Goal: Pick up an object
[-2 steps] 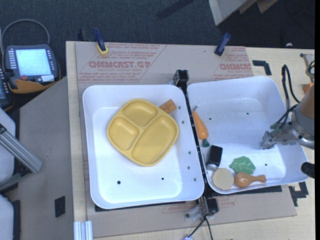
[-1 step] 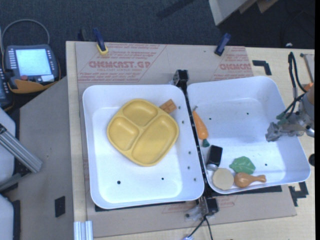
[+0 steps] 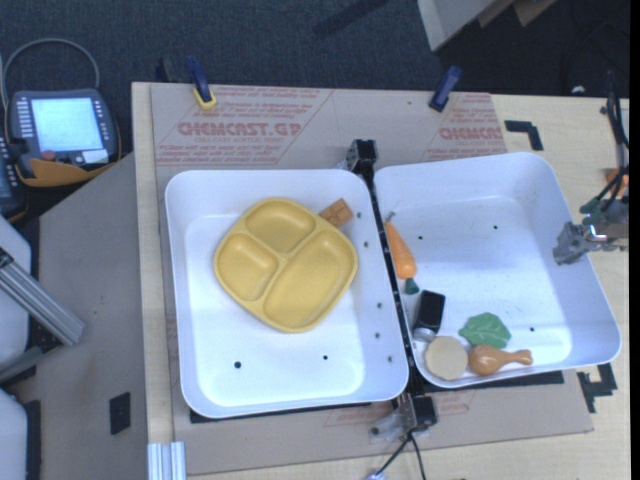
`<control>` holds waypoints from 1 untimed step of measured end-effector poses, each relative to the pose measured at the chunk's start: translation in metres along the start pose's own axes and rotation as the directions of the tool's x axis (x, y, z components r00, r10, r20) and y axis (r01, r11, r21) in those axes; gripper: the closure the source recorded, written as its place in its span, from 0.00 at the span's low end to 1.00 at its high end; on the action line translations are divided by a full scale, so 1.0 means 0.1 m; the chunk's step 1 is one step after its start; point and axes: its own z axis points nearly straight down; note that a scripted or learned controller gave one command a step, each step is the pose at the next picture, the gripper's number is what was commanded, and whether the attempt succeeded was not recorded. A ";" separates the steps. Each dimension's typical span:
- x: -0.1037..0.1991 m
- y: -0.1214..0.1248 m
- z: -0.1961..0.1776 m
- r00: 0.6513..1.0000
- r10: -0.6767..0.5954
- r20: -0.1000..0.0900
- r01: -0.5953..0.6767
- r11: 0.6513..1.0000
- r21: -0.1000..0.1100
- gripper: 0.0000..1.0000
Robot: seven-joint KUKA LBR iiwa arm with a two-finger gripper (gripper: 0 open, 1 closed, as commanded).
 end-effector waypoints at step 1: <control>0.02 0.03 -0.60 1.000 0.000 -0.003 0.000 1.000 0.007 1.00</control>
